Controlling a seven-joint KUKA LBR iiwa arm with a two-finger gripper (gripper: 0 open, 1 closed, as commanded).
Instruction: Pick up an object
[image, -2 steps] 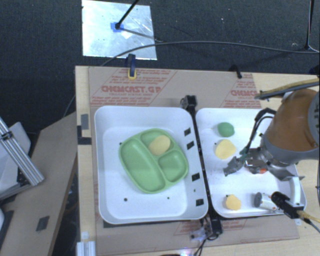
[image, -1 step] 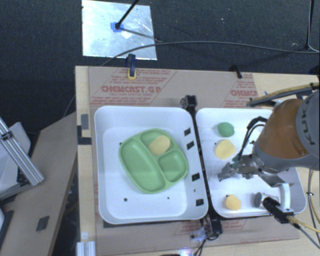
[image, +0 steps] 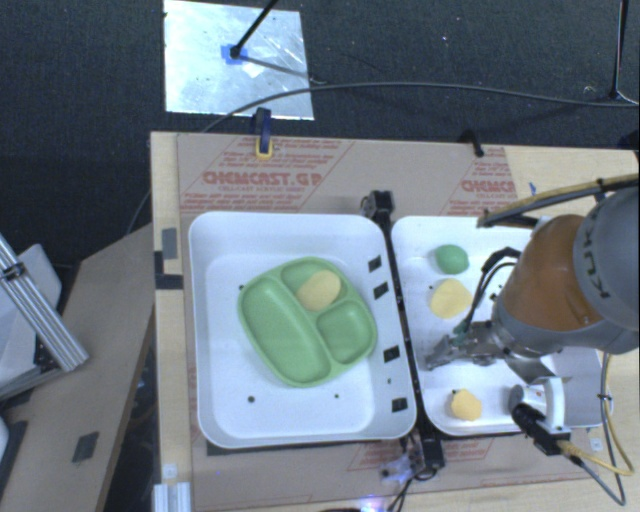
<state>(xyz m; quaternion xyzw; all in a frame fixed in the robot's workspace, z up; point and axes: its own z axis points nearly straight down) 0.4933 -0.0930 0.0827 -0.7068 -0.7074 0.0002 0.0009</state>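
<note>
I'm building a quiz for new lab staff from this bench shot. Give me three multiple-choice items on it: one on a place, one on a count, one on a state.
1. Where does the green divided plate lie?
A. In the left bin
B. In the right bin
C. On the cardboard outside both bins

2. How many loose items lie in the right bin?
A. One
B. Three
C. Five

3. How does the yellow item in the left bin sit?
A. In a compartment of the plate
B. Beside the plate on the bin floor
C. Under the plate

Answers: 1 A, the plate sits mid-left bin. 2 B, a green piece and two yellow pieces. 3 A, it rests in the plate's upper compartment.
</note>
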